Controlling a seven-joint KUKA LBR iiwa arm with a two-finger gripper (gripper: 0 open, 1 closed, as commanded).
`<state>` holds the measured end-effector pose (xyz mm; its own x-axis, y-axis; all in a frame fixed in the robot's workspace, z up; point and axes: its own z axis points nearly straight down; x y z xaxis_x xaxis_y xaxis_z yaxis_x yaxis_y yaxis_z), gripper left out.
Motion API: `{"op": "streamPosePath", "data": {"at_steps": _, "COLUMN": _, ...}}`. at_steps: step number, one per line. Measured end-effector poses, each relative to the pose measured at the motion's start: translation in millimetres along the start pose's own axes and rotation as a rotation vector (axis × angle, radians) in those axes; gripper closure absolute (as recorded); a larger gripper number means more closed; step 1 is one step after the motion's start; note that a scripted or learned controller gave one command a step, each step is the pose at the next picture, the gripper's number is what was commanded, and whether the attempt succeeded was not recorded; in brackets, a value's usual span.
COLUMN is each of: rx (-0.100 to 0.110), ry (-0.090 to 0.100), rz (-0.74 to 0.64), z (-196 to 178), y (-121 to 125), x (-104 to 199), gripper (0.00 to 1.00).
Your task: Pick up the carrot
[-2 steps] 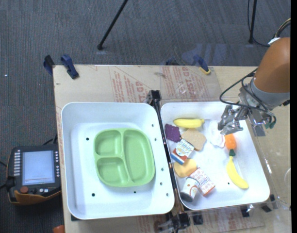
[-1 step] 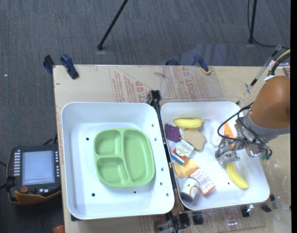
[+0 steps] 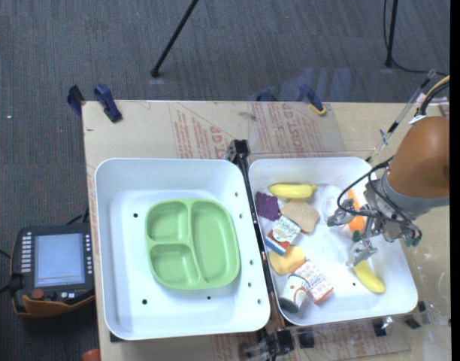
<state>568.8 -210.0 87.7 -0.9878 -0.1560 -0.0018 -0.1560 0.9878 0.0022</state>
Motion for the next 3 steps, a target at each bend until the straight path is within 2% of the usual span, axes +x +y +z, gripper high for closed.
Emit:
{"op": "streamPosePath", "data": {"at_steps": 1, "rx": -0.001, "ry": -0.004, "rz": -0.003, "z": -10.8, "y": 1.5, "x": -2.4, "gripper": 1.00}}
{"op": "streamPosePath", "data": {"at_steps": 2, "rx": -0.002, "ry": -0.003, "rz": -0.003, "z": -10.1, "y": 2.0, "x": -2.3, "gripper": 0.00}}
{"op": "streamPosePath", "data": {"at_steps": 3, "rx": -0.002, "ry": -0.008, "rz": -0.007, "z": -20.9, "y": 3.2, "x": -4.6, "gripper": 1.00}}
